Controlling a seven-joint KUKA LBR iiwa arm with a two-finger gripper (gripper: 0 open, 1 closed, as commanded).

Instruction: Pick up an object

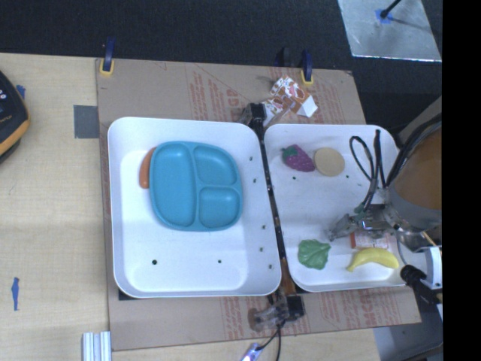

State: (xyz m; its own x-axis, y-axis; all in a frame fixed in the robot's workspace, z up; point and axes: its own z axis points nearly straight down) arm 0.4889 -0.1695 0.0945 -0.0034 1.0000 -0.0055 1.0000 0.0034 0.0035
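One yellow banana (373, 259), curved, lies w/ tool (347, 229) above, grip state unclear.

A light wooden table (45, 224) held a big flat sheet of brown cardboard (203, 96), and little clips (108, 57) pinched the cardboard at its far edge. Behind the table the floor (188, 10) was dark like black carpet, with a pale grey square (387, 17) lying on it at the far right. A piece of grey tape (86, 121) was stuck on the table by the cardboard, and a yellow and black thing (10, 119) sat at the left edge.
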